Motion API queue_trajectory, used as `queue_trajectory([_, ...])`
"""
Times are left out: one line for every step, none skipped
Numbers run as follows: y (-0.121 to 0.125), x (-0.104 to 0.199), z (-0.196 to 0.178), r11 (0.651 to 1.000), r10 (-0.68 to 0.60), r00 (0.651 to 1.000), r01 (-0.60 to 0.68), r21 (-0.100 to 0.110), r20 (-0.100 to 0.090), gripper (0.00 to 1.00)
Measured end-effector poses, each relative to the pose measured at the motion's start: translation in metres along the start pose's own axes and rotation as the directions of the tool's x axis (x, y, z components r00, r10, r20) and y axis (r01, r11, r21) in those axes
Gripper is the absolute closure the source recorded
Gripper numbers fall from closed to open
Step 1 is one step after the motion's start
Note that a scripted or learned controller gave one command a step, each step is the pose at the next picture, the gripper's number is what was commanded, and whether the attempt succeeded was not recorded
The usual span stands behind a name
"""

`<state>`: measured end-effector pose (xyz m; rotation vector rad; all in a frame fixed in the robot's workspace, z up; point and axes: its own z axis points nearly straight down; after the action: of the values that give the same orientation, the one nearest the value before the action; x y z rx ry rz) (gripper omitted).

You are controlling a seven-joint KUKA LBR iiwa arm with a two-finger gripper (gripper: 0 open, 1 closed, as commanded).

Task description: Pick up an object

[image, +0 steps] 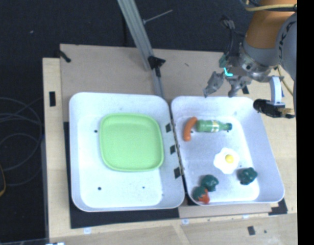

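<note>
We saw the pickable things all lying in the right bin (pixel 266 152). A small green bottle (pixel 213 126) lay on its side near the far wall, with an orange sausage (pixel 188 129) just beside its left end, possibly touching it. A toy fried egg (pixel 227 160) lay near the middle of the bin, a dark green lump (pixel 247 175) just to its right, and another green piece (pixel 209 182) with a red and green bit (pixel 200 194) close against it at the near wall. The left bin (pixel 82 137) held a green plate (pixel 131 142).

We judged all of these to be light plastic toys, stiff and rather smooth, so they would likely slide or roll if nudged off centre. The bottle looked the easiest to take: a hold across its round body at mid-length, fingers closing from the far and near sides, though it could roll away. The egg lay flat and low, offering little to pinch except its raised yolk. The two pieces at the near wall sat too close together and to the rim for a clean grip.

The end effector (pixel 224 88) hung above the far edge of the right bin, over the worktop (pixel 95 65) rather than over any toy, well apart from the bottle. Its fingers were spread, with nothing between them. The arm came in from the right, its orange band high at the far right corner, the wrist pointing down and slightly leftward. We judged the reach had not yet begun.
</note>
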<state>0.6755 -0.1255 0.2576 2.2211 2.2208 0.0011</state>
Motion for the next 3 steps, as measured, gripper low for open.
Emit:
queue_trajectory([0.0, 0.0, 0.0, 1.0, 0.0, 1.0, 0.0, 0.0, 0.0, 0.0])
queue_trajectory([0.001, 0.003, 0.062, 1.0, 0.0, 1.0, 0.0, 0.005, 0.0, 0.0])
queue_trajectory([0.002, 0.005, 0.124, 1.0, 0.0, 1.0, 0.0, 0.006, 0.0, 0.0])
